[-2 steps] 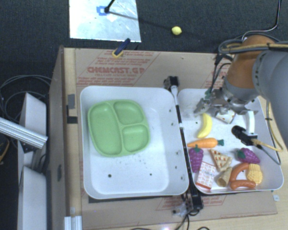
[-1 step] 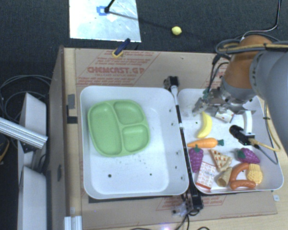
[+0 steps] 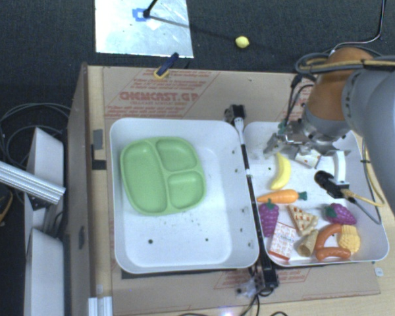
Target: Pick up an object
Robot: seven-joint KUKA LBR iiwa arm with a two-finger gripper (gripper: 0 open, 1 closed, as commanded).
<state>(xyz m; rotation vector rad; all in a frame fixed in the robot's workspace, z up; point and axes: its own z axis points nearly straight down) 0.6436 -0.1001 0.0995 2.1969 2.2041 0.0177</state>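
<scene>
Brown cardboard (image 3: 184, 94) printed with red lettering covers the bench under two shallow white bins set side by side. In the right bin (image 3: 375, 242) a yellow toy banana (image 3: 282, 171) lies near the far end, close to the divider between the bins and curved along its length. The gripper (image 3: 291, 143) hangs just beyond the banana's upper tip, very near it. The metal parts blur together at this angle, so I cannot tell whether the gripper is released or clenched, and nothing can be seen held in it. The grey arm (image 3: 375, 104) with its orange band reaches in from the right.

Just below the banana an orange carrot (image 3: 278, 197) lies crosswise with its green top pointing right. Below that, against the divider, sits a purple bunch of grapes (image 3: 268, 216), with a pizza slice (image 3: 303, 219) beside it. A red and white card (image 3: 283, 239) lies at the near edge, and what looks like a tan cone (image 3: 307, 243) is next to it. A curved reddish sausage (image 3: 329, 239) touches a yellow corn cob (image 3: 349, 240) in the near right corner, with a second purple fruit (image 3: 340, 212) above them.

The left bin (image 3: 184, 249) holds a green divided plate (image 3: 162, 174) lying flat in its far left part. Beyond the bench, on the dark floor, are a small yellow ball (image 3: 241, 42) and a shiny silver sheet (image 3: 143, 17).
</scene>
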